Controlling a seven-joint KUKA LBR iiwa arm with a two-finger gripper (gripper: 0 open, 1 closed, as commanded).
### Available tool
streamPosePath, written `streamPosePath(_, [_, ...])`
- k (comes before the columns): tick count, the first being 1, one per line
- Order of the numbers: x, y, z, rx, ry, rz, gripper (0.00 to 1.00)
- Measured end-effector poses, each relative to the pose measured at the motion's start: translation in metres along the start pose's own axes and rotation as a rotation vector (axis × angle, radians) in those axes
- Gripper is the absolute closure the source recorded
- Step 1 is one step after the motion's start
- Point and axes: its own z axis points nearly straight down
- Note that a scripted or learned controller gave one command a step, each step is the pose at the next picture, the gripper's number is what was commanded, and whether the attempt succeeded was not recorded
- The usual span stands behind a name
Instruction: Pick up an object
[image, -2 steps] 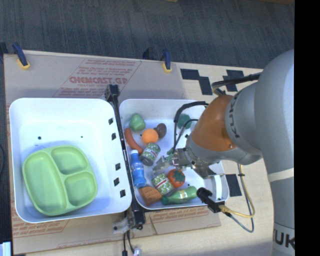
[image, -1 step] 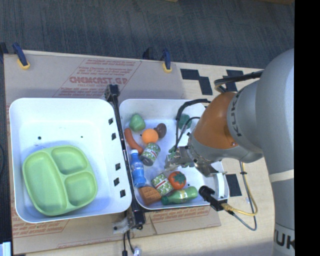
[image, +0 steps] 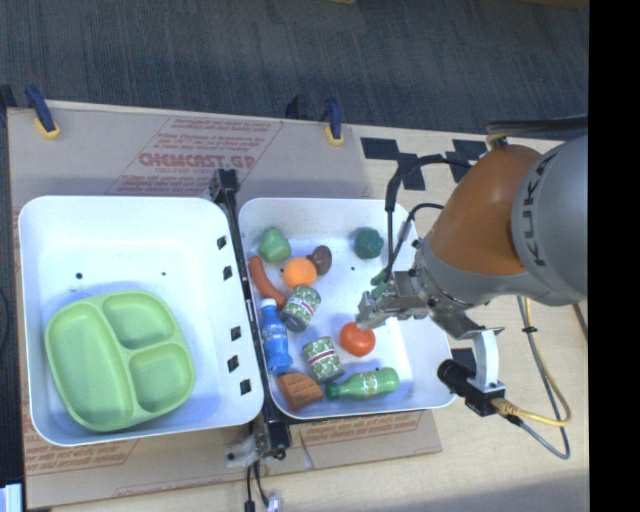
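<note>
My gripper (image: 372, 312) hangs low in the right bin (image: 400, 215), just above and right of a red tomato (image: 356, 340). Nothing shows between the fingers. Around it lie a green bottle (image: 364, 383), two small cans (image: 322, 356) (image: 300, 307), an orange ball (image: 299, 272), a blue bottle (image: 275, 340), a brown bread slice (image: 298, 389), a red sausage (image: 265, 281), a green pepper (image: 273, 245), a brown item (image: 321, 259) and a dark green ball (image: 368, 241).
The left bin (image: 120, 220) holds a green divided plate (image: 119, 357). The arm's grey and orange wrist (image: 495, 225) covers the right bin's right wall. A black cable (image: 420, 170) loops over the bin's far rim.
</note>
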Motion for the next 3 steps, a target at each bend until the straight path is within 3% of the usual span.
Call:
streamPosePath(1, [0.0,0.0,0.0,0.001,0.0,0.0,0.0])
streamPosePath(2, [-0.044,0.042,-0.032,0.0,0.0,0.001,0.0])
streamPosePath(3, [-0.043,0.042,-0.032,0.001,0.0,0.001,0.0])
